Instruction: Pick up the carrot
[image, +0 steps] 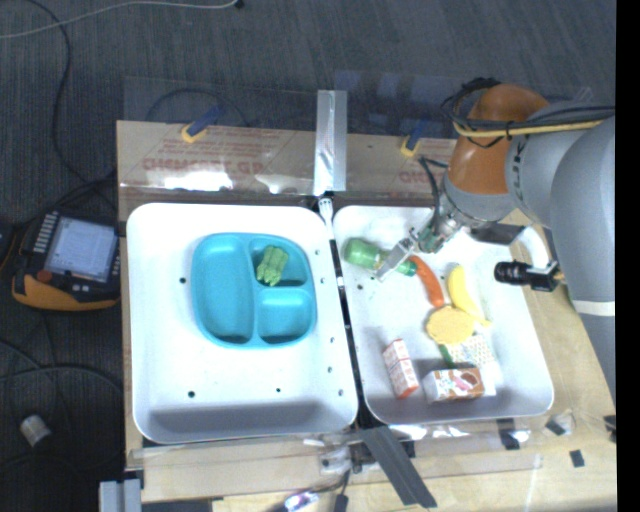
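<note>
Because the carrot (431, 281) lies touching the banana (459, 289) near the right bin's (530, 340) back edge, the tool (395, 262), looking narrow and holding nothing, could grab both.

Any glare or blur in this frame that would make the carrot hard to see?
Camera view: glare whitens the plastic sheet behind the bins; the carrot in the right bin is evenly lit but soft and small; the gripper beside it is slightly blurred.

Carrot (432, 283) tip hidden beneath the end effector (398, 262) (finger state unclear).
</note>
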